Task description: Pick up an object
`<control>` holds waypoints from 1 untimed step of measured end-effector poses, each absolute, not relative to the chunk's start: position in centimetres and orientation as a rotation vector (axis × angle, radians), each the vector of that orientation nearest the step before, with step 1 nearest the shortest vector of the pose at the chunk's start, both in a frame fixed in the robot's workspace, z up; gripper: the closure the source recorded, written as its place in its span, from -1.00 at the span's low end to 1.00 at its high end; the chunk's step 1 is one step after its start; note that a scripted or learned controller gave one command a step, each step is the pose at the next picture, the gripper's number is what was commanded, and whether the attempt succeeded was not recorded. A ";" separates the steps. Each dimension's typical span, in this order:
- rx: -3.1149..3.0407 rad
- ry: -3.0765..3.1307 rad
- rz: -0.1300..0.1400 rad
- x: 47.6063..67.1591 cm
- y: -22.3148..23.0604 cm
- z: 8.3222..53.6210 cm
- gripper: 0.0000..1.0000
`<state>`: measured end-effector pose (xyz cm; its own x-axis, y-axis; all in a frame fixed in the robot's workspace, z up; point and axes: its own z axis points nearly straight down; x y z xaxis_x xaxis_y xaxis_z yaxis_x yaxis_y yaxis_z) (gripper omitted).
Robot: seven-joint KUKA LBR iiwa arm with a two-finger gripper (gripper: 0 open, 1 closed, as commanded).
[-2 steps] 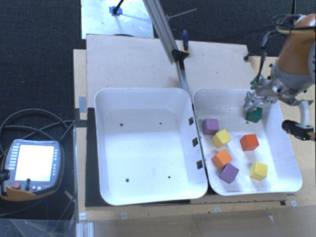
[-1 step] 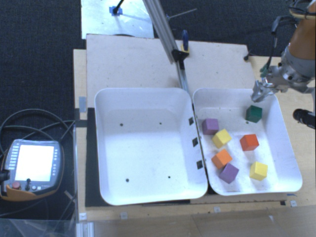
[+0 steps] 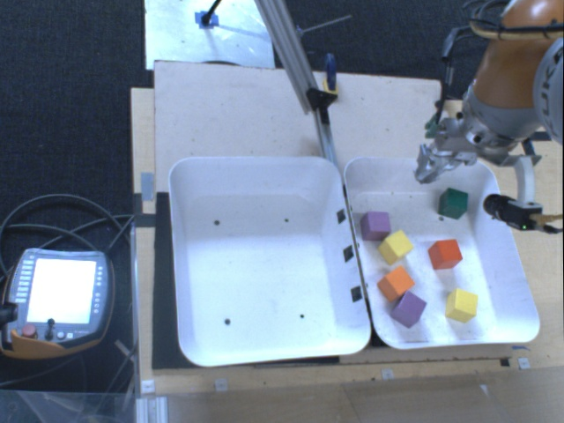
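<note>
Two shallow white bins side by side across the middle of the frame: left bin (image 3: 264,263) large and bare inside, right bin (image 3: 515,280) at right of centre with seven small cubes in it. Grey arm with orange band (image 3: 520,47) entering from the upper right corner, wrist bent down toward the upper rim of the right bin. Gripper (image 3: 428,167) hanging over the upper left part of that bin, above bare white floor, with nothing visible between its tips; open or closed, impossible to tell at this size and blur. Nearest cube, and probably the easiest target: green cube (image 3: 453,203), just to the lower right of the gripper, close to the bin's upper right wall, well apart from the other cubes. No long axis to consider, faces roughly equal. Next nearest: purple cube (image 3: 375,225), to the lower left of the gripper, near the wall shared with the left bin. Further down the frame, a looser group: yellow cube (image 3: 396,246), red-orange cube (image 3: 445,254), orange cube (image 3: 396,283) almost touching a second purple cube (image 3: 409,308), and a second yellow cube (image 3: 461,305) near the lower rim. Nothing lying between gripper and green cube; only the near wall possibly leaving little room for one finger.
</note>
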<state>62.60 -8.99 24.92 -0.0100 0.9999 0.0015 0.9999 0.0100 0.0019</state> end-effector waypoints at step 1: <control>2.208 2.233 0.007 63.9 -3.1 25.4 1.00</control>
